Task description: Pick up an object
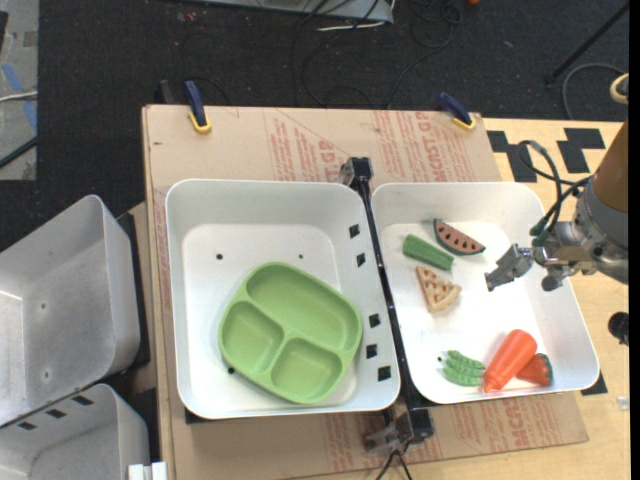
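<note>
Right now my pincer (508,268) hangs over the right bin (500,196), near its right-hand wall, with nothing between its fingers; whether they stand apart or together I cannot tell from this angle. Around it lie the toy foods on the bin floor: a watermelon slice (458,237) and a green pepper piece (428,252) to its left, a pizza wedge (438,293) just below those, and near the front edge a pea pod (462,369), an orange carrot (510,359) and a red piece (537,369) touching the carrot. A green divided plate (290,331) rests in the left bin (262,200). Both bins sit side by side on the surface (300,138).
</note>
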You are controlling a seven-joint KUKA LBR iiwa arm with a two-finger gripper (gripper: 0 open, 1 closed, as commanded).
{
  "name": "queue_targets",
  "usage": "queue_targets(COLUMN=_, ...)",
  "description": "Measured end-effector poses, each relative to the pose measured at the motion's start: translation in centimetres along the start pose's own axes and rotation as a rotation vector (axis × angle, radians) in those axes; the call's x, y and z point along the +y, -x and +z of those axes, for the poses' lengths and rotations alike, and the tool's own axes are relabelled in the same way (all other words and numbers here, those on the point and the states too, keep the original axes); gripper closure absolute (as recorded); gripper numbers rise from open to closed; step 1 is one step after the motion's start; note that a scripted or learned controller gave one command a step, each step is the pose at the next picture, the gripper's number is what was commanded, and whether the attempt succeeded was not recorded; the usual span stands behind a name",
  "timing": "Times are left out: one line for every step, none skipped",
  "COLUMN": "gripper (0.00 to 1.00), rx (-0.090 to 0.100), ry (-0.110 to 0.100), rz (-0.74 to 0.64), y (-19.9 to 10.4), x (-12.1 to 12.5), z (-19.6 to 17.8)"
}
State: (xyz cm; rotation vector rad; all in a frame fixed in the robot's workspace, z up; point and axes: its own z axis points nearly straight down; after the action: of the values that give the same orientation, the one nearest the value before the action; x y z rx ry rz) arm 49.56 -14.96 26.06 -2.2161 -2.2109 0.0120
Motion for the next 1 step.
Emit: queue_targets(gripper=0.00, rx=-0.003, ry=0.013, rz=-0.004, y=-0.06, x=0.23, z=-0.63)
